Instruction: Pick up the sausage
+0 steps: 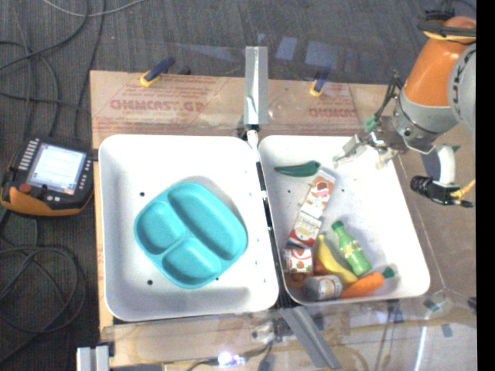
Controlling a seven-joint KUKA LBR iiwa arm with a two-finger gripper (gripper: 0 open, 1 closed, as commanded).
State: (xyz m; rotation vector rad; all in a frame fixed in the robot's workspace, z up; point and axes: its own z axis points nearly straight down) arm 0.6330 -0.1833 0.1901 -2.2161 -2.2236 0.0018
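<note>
The desk (193,103) carries two white bins. The left bin (116,284) holds a teal divided plate (192,233). The right bin (387,207) holds all the small items. The grey and orange arm (441,76) reaches in from the right and hangs over the right bin's far corner. Its gripper (362,154) has the fingers spread apart with nothing between them.

The clutter sits along the right bin's middle and near edge. A tall carton (312,204) lies lengthwise, with a green pepper (298,168) beyond it. A banana (332,260), a green bottle (352,248), a carrot (363,284) and a small red-and-white can (297,258) are packed close together.

The sausage (320,287) is most likely the stubby brown-grey piece against the near wall. It touches the carrot and sits just below the banana, though at this size I cannot be certain of it.

The gripper is well apart from the sausage, so the step in hand is the approach. To do it well, the arm should cross the bin high enough to clear the bottle and carton. The wrist should turn so the fingers close across the sausage's short width, not its length. One finger has to drop into the narrow gap beside the banana, and the other goes between the sausage and the bin wall. A descent off to one side would likely catch the carrot instead.
</note>
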